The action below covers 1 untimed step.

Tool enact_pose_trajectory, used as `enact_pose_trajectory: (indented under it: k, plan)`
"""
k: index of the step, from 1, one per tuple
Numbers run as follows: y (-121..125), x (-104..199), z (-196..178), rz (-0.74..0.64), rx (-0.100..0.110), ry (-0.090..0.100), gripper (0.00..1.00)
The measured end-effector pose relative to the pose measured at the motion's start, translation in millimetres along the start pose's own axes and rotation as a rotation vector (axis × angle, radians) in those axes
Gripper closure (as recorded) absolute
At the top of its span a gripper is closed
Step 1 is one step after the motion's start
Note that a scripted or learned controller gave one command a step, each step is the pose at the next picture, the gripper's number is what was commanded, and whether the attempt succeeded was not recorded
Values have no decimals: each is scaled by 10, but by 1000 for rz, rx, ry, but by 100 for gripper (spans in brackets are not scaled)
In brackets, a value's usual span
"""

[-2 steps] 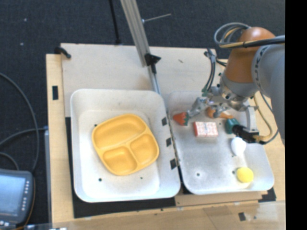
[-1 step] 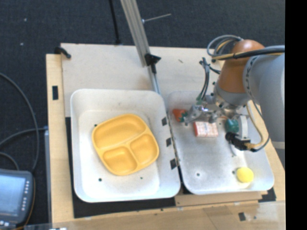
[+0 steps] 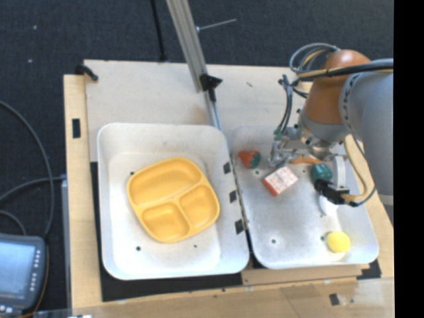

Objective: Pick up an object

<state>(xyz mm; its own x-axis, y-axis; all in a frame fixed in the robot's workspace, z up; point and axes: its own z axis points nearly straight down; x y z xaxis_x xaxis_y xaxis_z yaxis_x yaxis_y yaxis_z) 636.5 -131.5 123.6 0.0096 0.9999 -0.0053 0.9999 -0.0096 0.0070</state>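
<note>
No writing I can read, pale wooden tabletop (image 3: pixel 152 95), dark carpet floor (image 3: pixel 79 18), tool (image 3: pixel 286 152) grip state I cannot tell

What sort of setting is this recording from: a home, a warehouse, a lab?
Most likely a robotics lab test bench. A grey arm with an orange band reaches over two shallow white bins on a plywood bench, an aluminium mounting post rises behind them, and cables run across dark carpet.
</note>
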Motion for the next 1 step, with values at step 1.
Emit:
enact_pose_trajectory:
  k: [1]
  plan:
    - [98, 21, -606, -12, -1, 4, 100]
